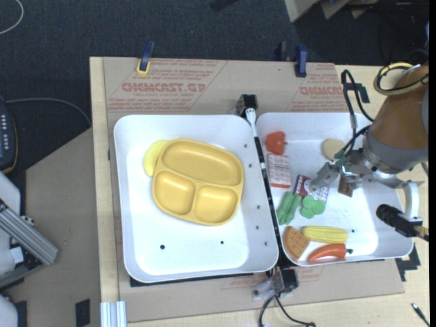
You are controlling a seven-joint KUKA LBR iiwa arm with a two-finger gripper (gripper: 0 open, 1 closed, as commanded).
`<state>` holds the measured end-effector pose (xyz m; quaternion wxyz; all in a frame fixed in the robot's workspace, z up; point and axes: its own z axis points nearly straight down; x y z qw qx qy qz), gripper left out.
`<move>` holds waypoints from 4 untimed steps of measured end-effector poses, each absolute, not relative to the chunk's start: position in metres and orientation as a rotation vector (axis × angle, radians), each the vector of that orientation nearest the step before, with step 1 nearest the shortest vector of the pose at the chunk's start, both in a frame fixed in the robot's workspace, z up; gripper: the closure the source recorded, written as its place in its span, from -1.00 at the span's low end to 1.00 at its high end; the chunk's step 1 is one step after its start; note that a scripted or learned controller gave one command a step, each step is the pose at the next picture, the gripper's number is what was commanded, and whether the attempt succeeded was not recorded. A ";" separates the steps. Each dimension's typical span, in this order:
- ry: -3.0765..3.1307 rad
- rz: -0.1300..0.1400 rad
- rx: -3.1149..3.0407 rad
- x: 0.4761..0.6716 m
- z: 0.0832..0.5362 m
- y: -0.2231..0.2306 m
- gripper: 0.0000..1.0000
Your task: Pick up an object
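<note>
though the gripper (332,174) hangs low over the right bin (300,125), whether its fingers clasp anything stays unclear, toys crowding beneath

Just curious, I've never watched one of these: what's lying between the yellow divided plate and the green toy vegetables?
In the camera view, between the yellow plate and green vegetables run the two bins' touching rims; otherwise bare white floor.

Two white bins (136,203); one yellow tray (197,181); one corn cob (325,234).
</note>
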<state>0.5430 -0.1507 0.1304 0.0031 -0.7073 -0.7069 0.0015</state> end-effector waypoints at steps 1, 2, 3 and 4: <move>-2.218 -0.007 -2.219 0.545 0.086 -0.149 -1.00; -2.232 -0.015 -2.233 0.549 0.102 -0.152 1.00; -2.226 -0.004 -2.225 0.545 0.164 -0.156 1.00; -2.227 -0.005 -2.226 0.553 0.223 -0.162 1.00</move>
